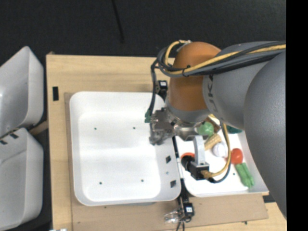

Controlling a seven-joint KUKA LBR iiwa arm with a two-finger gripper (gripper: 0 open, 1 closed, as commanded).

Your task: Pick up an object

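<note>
My gripper point(157, 132) hangs under the orange wrist band, over the right edge of the left bin point(82, 143), close to the wall between the two bins. Several small things lie in the right bin point(216, 190), partly hidden by the arm: a red ball point(236, 156), a long green piece point(245, 175), a white piece point(219, 150), a tan piece point(212, 140) and a green piece point(207, 128). Nothing is seen held at the gripper.
The big grey arm covers most of the right bin's far and right side. The wooden bench point(57, 129) frames both bins. Two white housings point(17, 95) stand off the bench at the left.
</note>
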